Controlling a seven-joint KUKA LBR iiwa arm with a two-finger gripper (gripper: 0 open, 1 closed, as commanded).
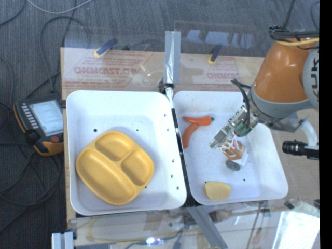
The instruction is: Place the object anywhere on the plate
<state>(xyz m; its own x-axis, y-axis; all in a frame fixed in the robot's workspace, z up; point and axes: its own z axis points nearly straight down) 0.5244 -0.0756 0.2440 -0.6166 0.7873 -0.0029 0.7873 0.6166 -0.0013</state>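
The tool [227,134] hangs over the right bin [270,185], tilted toward the bin's middle; whether it is released or clenched cannot be told. Directly beneath its tip lies a small orange-and-white object [236,150], touching or nearly so. An orange carrot-shaped piece [193,126] lies near the divider wall. A yellow lump [218,190] sits near the front rim. The yellow plate [115,166] occupies the left bin [104,104], toward its front-left; open floor remains behind it.

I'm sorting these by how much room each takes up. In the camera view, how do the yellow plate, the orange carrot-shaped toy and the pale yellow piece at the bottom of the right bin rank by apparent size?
Largest to smallest:
1. yellow plate, by far
2. orange carrot-shaped toy
3. pale yellow piece
The last two look close: the toy is longer, the piece rounder.
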